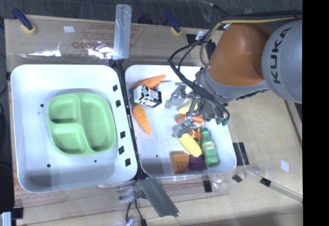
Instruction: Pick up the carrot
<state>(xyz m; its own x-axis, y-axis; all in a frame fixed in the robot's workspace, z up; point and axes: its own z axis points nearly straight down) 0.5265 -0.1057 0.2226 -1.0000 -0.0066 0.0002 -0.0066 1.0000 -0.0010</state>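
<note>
The pincer (188,112) hangs low over the middle of the right bin (154,166), under the grey arm (280,60) with its orange band. Its metal parts and cables overlap there, so it cannot be told whether it is apart or together, and nothing is seen held in it.

Just below it, toward the near right corner of this bin, lies a crowded group: a yellow corn cob (189,144), a green bottle (208,146), a purple item (196,163) and a brown waffle-like piece (179,161).

One carrot (142,119) lies by itself near the left wall of the right bin, its thin end toward the near edge. A second carrot (150,81) rests at the far side, beside a small black and white carton (147,96). The left bin (25,117) carries a green divided plate (81,123).

The carrot by the left wall seems the better target, since it lies apart from other things. To grip it well, the pincer should probably move left, turn across the carrot's long axis, and come down over the thick middle, keeping off the bin wall.
</note>
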